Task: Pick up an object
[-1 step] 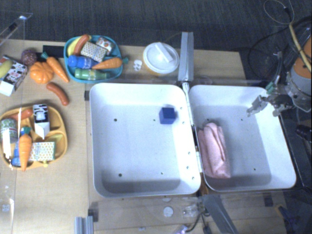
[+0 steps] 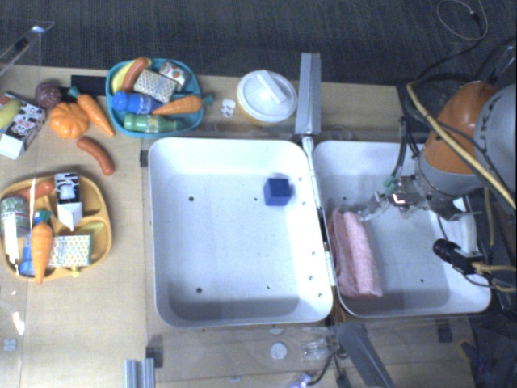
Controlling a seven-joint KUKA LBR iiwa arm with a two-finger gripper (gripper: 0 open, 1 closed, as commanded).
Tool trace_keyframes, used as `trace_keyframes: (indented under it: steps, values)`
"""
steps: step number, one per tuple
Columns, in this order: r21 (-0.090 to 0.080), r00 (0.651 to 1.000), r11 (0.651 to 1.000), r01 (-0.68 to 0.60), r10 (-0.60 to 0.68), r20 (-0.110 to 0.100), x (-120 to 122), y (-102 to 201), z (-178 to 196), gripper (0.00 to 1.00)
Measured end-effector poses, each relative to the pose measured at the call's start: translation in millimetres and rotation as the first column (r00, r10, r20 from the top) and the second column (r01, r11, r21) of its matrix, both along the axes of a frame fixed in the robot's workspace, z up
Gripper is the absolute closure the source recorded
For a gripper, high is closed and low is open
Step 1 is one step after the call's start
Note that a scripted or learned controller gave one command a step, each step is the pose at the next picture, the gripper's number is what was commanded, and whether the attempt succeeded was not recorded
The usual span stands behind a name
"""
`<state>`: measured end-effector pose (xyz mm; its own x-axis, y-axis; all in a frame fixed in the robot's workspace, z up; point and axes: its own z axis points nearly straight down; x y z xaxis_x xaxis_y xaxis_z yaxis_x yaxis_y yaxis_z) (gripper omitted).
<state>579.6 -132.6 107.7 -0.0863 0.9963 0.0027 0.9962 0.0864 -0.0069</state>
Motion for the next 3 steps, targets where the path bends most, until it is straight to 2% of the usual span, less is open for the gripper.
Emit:
trace_keyframes:
  steps: [1,2,3]
  values:
    - [-0.008,0.942,0.942,-0.336,0.336,0.018,36,25,-20,0.0]
    - [0.0,0.93,0.931,-0.366,0.366,0.006,-16,-1,15,0.0]
    - [-0.014,0.883,0.883,-0.469,0.47,0.023,-35,26,-17,0.0]
